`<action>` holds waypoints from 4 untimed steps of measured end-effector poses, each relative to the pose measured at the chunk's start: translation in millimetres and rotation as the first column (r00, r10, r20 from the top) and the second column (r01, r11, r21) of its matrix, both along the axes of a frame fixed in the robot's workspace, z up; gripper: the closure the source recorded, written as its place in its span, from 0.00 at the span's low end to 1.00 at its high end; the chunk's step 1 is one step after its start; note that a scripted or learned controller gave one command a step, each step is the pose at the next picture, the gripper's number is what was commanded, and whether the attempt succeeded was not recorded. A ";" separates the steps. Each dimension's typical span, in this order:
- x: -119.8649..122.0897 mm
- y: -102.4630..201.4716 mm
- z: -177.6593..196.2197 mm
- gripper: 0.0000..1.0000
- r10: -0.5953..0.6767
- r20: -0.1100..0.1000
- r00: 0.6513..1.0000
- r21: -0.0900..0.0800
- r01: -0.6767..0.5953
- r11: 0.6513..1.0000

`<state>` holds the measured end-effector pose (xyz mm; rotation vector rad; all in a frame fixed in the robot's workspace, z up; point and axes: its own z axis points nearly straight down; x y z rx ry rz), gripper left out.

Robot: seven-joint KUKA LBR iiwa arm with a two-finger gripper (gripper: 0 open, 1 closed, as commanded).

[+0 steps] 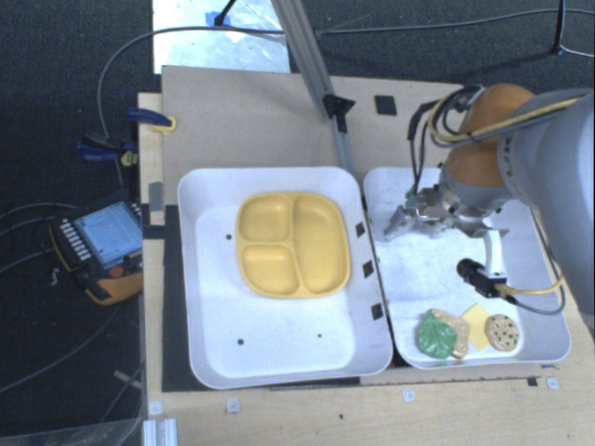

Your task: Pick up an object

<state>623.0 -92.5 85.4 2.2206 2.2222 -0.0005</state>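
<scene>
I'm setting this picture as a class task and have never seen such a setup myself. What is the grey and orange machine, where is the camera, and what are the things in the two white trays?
The camera is fixed above a bench, looking down at a slant. The grey machine with the orange band is a robot arm reaching in from the picture's right. Its metal end is a gripper, which hangs over the right bin; nothing shows between its fingers. The left bin holds a yellow divided plate. At the near end of the right bin lie small toy foods: a green leafy piece, a yellow wedge and a cookie. The arm's job is to pick one object up.
</scene>
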 end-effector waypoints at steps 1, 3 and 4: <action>1.6 0.0 13.9 1.00 0.000 0.005 1.000 0.000 0.000 1.000; 7.4 -4.9 117.0 1.00 0.004 0.008 1.000 -0.001 -0.004 1.000; 8.8 -5.0 151.0 1.00 0.004 0.006 1.000 0.000 -0.004 1.000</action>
